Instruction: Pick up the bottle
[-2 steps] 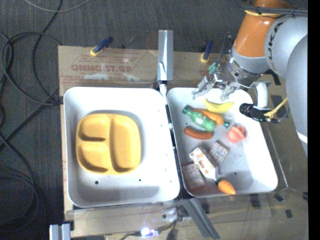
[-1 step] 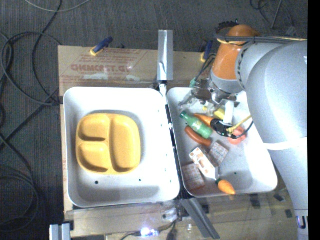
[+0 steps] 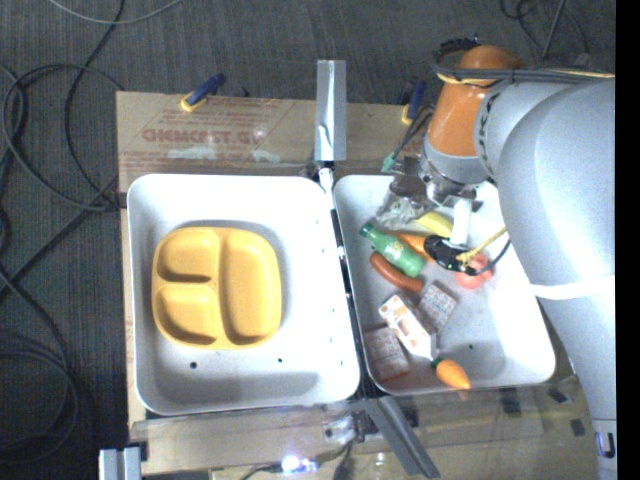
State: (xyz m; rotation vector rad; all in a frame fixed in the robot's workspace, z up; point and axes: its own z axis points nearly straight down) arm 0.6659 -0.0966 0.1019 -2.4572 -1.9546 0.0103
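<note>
Gripper [image 3: 402, 206] is hanging over the far end of the right bin [image 3: 500, 333], just past the capped end of the bottle [image 3: 395, 251]. Honestly can't tell if it's open or closed from this angle. The tip is a grey blur against the clutter, so I won't guess. What I can say is that nothing looks caught in it.

Bottle is the green one with the white cap, lying on its side at a slant in the far-left part of that bin, cap pointing far-left. It's touching or nearly touching a sausage [image 3: 397, 273] on its near side, and there's something yellow [image 3: 436, 224] just right of it, maybe a banana. Toward the near edge there's a carton [image 3: 406, 326] and a carrot [image 3: 452, 373]. Left bin [image 3: 310, 353] just has a yellow tray [image 3: 217, 286] in it, which doesn't matter here.

Progress-wise, the gripper is in the right neighbourhood and that's about it. Bottle is down on the bin floor, not lifted. Left to do, as I read it: line up over the bottle's body, come down, close on it, and lift it clear without dragging the sausage along.
</note>
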